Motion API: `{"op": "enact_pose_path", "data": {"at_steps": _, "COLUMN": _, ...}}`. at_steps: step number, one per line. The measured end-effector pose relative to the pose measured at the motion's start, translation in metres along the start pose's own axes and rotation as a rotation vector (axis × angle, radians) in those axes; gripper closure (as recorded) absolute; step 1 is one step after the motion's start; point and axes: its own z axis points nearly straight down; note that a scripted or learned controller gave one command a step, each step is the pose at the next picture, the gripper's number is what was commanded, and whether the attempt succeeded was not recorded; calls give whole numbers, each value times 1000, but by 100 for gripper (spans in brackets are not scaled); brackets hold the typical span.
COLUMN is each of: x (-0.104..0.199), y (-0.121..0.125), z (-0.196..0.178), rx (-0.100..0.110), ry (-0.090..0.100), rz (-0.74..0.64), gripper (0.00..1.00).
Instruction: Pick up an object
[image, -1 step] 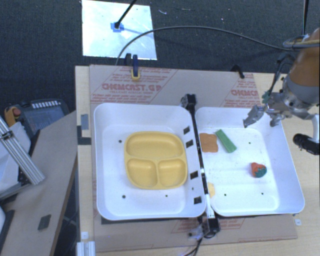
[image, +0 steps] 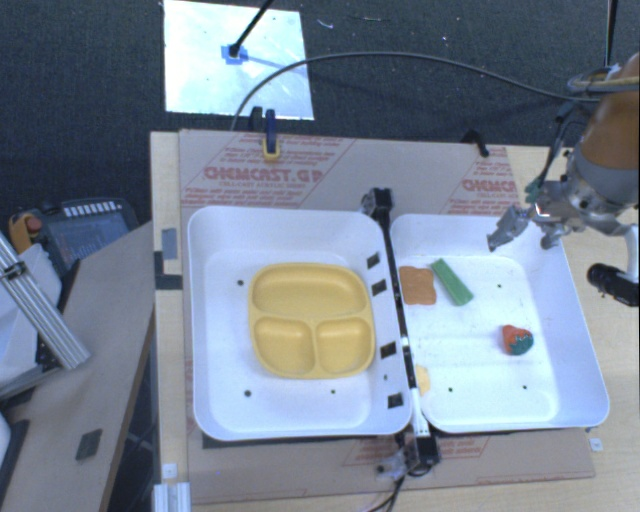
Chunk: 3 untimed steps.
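So the grey arm with the orange band (image: 608, 140) was reaching in from the right, and its two-finger hand (image: 525, 228) hung over the far right part of the right shallow white bin (image: 570, 320), up near the bin's back rim. The fingers looked spread apart with nothing between them, so released, not gripping anything.

Stuff in the right bin: a flat orange-brown square piece (image: 417, 285) sat near the divider between the bins, and a green stick-shaped block (image: 452, 281) lay just beside it at a slant, on its right. A small red-and-green rounded toy (image: 517, 340) sat further toward the near right side, well apart from those two. There was also a small pale yellow bit (image: 423, 379) tucked right at the left edge of that bin, too small to make out properly.

The left shallow white bin (image: 215, 300) carried a yellow plastic divided plate with three compartments (image: 306, 319), sitting roughly in the middle. Both bins rested on a cardboard sheet with red lettering (image: 330, 165) on the desk (image: 165, 180).
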Motion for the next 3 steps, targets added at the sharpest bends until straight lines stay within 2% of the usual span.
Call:
{"op": "enact_pose_path", "data": {"at_steps": 1, "x": 3, "y": 0, "z": 42, "rx": 2, "ry": 0, "rz": 1, "gripper": 0}}
{"op": "enact_pose_path", "data": {"at_steps": 2, "x": 11, "y": -3, "z": 101, "rx": 4, "ry": 1, "rz": 0, "gripper": 0}}
{"op": "enact_pose_path", "data": {"at_steps": 3, "x": 12, "y": -2, "z": 143, "rx": -1, "ry": 2, "rz": 2, "gripper": 0}}
